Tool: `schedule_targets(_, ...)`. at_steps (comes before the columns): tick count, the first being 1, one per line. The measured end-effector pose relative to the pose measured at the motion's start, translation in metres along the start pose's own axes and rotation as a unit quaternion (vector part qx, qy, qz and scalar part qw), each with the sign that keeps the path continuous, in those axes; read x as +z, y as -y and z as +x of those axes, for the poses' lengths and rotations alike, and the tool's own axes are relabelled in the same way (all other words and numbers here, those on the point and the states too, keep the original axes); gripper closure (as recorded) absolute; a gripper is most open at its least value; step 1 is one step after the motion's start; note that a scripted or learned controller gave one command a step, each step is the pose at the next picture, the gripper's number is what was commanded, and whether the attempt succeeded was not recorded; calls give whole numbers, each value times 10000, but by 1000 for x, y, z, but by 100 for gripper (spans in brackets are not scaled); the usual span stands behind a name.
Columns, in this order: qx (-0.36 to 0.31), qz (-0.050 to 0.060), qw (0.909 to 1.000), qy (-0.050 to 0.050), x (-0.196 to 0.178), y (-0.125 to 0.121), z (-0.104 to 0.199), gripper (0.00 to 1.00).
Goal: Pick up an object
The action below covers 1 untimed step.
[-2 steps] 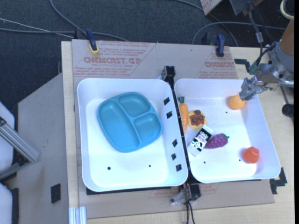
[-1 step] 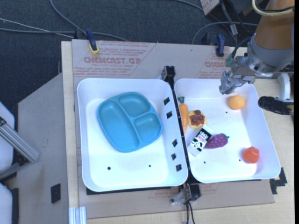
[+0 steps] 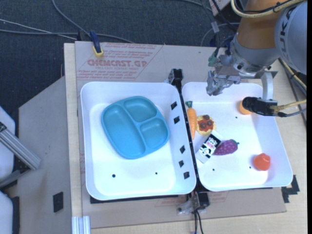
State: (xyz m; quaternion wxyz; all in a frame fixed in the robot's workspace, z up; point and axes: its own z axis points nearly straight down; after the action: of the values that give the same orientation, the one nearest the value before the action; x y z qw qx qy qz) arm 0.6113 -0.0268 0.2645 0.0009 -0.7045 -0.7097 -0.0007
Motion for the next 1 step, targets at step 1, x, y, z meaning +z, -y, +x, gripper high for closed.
schedule_targets(1,8,8,10000,3,22,-16,48,100)
